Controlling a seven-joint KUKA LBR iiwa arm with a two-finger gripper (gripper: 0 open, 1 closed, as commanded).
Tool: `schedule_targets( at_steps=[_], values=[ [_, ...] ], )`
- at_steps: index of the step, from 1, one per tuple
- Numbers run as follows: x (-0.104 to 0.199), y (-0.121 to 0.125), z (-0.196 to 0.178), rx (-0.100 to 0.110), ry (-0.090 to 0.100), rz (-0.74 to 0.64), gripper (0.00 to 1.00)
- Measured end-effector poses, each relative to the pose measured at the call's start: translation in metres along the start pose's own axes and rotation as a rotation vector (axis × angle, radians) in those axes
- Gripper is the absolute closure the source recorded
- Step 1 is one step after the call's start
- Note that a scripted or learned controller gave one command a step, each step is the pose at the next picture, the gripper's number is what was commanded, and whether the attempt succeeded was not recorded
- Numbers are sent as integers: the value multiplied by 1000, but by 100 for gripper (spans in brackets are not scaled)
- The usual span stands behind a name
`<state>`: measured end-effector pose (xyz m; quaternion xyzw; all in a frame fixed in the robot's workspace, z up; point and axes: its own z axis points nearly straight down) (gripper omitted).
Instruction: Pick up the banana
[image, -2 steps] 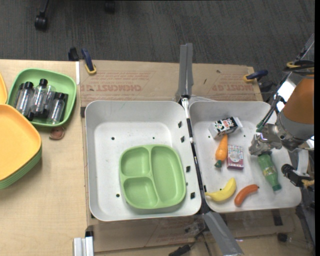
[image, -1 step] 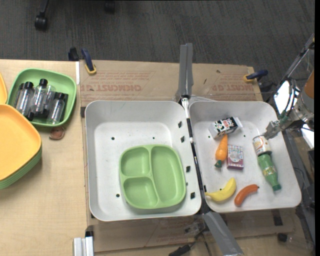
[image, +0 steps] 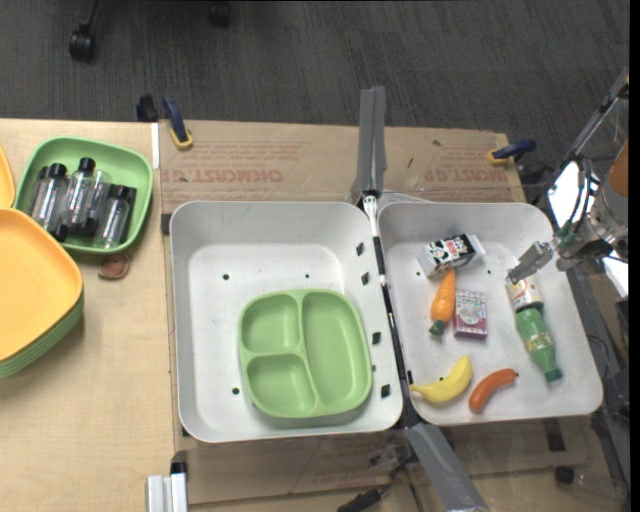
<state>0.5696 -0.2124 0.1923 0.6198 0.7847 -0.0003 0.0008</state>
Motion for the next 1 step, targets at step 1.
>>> schedule_targets(
  at_steps=[1],
  values=[
    [8,-31,101,0,1,-62,0]
  ],
)
